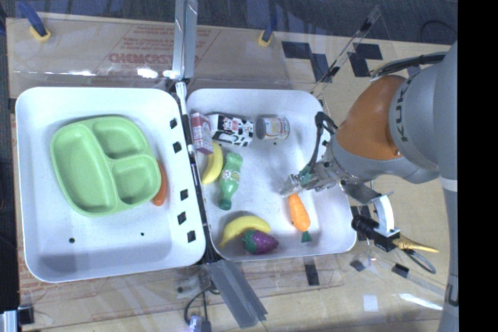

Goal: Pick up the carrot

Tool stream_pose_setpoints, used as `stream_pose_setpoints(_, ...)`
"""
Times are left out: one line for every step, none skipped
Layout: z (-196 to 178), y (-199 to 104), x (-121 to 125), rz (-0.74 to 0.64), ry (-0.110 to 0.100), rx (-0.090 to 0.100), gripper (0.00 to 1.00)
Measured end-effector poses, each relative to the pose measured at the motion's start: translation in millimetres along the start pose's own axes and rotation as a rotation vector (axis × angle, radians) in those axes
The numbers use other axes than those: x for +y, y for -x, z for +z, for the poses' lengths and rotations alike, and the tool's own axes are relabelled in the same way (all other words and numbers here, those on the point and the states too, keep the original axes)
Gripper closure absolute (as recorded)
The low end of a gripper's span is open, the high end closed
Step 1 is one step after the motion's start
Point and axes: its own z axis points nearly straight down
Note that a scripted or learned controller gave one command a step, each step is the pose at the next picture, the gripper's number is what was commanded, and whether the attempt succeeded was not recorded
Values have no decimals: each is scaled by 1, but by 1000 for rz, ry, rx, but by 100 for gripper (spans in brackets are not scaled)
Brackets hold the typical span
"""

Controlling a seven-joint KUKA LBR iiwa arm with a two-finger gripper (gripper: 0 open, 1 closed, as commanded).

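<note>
The carrot (299, 213) lies not yet lifted in the right bin (333, 242), just below the claw (305, 181); its grip state I cannot tell.

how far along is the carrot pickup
Done: the arm has reached into the right bin, and the gripper sits just above the carrot's top end. In hand: nothing visibly gripped; the carrot lies on the bin floor, right of the banana. Left: closing on the carrot and lifting it out.
</note>
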Motion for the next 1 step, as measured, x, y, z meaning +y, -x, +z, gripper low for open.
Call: stream_pose_setpoints(-98,-25,-11,74,2,-1,100)
